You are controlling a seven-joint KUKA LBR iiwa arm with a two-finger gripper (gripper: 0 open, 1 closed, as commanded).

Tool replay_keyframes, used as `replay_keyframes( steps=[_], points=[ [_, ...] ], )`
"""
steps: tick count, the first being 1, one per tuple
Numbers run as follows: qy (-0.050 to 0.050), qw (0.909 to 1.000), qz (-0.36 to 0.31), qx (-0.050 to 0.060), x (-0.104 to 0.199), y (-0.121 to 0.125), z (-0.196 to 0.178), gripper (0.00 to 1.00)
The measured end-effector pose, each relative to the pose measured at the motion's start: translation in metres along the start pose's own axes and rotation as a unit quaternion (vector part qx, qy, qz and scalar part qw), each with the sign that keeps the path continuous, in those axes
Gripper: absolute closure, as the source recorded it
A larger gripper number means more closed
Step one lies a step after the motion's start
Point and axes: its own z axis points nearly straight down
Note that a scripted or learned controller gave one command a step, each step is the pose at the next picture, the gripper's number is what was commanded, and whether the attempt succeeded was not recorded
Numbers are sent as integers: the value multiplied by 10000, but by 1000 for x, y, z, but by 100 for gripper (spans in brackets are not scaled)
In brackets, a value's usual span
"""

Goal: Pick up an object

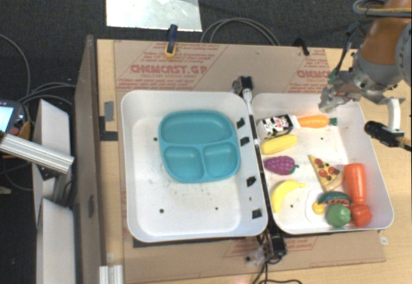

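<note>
overhead, the end effector (329, 100) (grip unreadable) hangs by a smooth orange carrot (313, 122).

White bins (145, 147); a teal tray (196, 146). Toys: orange carrot (313, 122), yellow corn (279, 143), purple grapes (279, 164), yellow banana (284, 193), black-and-white spotted carton (276, 125), green ball (338, 214).

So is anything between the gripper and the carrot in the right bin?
Nothing visible. The gripper sits at the right bin's far edge, with the carrot just below it in the view; the milk carton lies to the carrot's left, off the path.
</note>
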Motion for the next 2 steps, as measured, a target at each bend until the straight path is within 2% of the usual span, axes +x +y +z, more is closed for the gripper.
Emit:
replay_keyframes(
  steps=[1, 2],
  points=[
    [7, 10000, 27, 56, -3, -5, 5, 0],
    [26, 9999, 34, 101, 33, -45, 94, 0]
  ],
)
